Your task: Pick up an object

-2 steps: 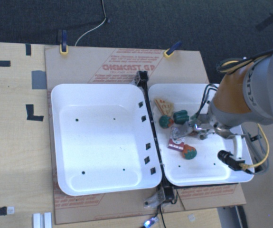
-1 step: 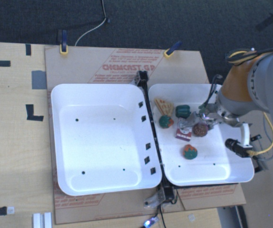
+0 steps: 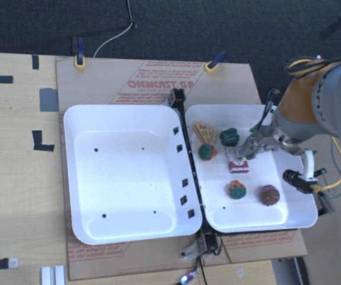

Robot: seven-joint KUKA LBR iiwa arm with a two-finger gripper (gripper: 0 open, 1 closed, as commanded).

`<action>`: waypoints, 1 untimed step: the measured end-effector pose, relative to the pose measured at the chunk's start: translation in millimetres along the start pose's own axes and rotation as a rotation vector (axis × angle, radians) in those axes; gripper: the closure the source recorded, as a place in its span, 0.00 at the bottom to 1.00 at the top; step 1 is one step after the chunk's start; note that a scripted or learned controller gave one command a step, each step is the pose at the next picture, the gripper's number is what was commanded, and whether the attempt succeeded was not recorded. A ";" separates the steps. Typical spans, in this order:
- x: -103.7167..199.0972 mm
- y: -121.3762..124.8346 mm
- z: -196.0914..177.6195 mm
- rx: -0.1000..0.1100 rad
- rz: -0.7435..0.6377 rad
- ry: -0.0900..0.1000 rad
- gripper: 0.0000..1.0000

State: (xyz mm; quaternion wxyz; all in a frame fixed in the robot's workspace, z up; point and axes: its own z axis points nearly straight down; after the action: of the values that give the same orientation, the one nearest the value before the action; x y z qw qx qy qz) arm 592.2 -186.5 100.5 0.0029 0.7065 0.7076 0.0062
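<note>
White bins point(image 3: 123, 123) on cardboard point(image 3: 158, 82) — gripper point(image 3: 239, 157) over a red-white packet point(image 3: 238, 167), grip unclear.

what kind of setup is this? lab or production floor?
Most likely a robot grasping lab bench. Two white bins sit on cardboard clamped to the bench, small toy-like objects such as a dark green one lie in the right bin, and the claw hangs over them.

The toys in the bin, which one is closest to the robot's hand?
The small red and white toy is closest. It lies right under the hand, in the middle of the right bin. The other toys lie farther out around it.
</note>
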 end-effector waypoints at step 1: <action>0.1 -0.3 -7.1 0.003 0.001 0.001 1.00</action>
State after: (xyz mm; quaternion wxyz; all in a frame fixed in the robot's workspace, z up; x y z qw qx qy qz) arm 591.8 -186.4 107.6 0.0015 0.7068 0.7074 0.0057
